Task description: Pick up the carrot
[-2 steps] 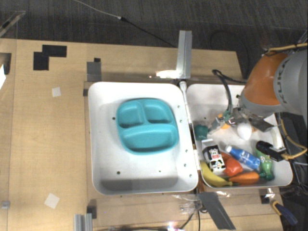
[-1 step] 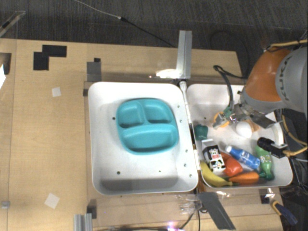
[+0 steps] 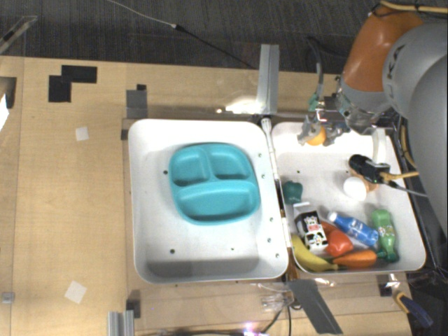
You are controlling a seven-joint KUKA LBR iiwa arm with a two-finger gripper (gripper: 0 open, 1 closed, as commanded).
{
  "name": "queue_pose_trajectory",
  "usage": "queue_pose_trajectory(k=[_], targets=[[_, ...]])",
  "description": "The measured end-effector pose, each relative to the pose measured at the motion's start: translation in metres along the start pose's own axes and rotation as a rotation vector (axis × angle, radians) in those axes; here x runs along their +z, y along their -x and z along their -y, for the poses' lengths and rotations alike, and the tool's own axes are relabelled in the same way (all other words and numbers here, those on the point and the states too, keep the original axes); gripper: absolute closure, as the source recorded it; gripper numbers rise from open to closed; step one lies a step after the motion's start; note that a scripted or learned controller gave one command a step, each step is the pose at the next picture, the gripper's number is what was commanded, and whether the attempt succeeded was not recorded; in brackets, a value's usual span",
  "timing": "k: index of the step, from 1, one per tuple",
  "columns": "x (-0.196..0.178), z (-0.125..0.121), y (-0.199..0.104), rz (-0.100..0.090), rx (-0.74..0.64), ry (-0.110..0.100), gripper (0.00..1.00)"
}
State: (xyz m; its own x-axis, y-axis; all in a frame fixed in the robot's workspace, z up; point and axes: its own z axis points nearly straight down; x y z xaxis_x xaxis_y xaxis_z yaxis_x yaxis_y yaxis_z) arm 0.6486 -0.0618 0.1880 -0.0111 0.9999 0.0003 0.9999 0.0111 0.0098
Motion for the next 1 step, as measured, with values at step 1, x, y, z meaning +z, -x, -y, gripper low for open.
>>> queue_pose_trajectory(k=[1], targets=[[0.0025,0.0073,-0.0331,0.001,0.388,-0.006,1.0]])
